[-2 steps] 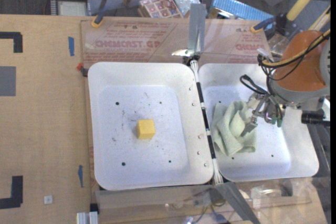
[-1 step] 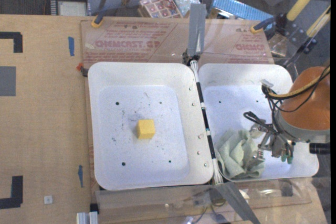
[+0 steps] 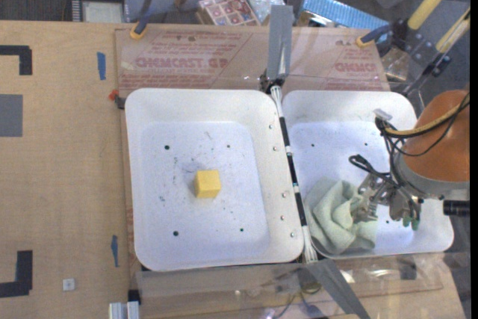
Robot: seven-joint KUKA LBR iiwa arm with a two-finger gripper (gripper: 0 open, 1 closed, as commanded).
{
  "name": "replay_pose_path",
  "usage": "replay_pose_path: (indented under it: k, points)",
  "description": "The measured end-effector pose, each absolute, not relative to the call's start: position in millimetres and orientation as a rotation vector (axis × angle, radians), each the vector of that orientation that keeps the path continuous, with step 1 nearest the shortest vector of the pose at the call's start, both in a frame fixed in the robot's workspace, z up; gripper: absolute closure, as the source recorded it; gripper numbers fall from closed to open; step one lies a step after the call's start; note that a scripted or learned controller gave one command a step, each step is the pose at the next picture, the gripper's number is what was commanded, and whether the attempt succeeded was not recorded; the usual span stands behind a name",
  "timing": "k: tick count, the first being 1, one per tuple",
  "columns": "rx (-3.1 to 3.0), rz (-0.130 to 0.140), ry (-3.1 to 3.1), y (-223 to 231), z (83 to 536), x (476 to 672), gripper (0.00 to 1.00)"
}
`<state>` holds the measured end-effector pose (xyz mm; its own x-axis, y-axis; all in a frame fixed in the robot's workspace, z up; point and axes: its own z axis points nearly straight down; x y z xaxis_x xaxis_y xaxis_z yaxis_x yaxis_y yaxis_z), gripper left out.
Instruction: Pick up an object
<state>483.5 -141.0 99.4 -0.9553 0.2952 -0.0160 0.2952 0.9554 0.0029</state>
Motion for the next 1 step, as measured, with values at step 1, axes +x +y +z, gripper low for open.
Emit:
replay_pose_path:
  k: [1]
  points:
    - [-0.120,-0.001,3.132,-169.0,187.2,537.8,1.00]
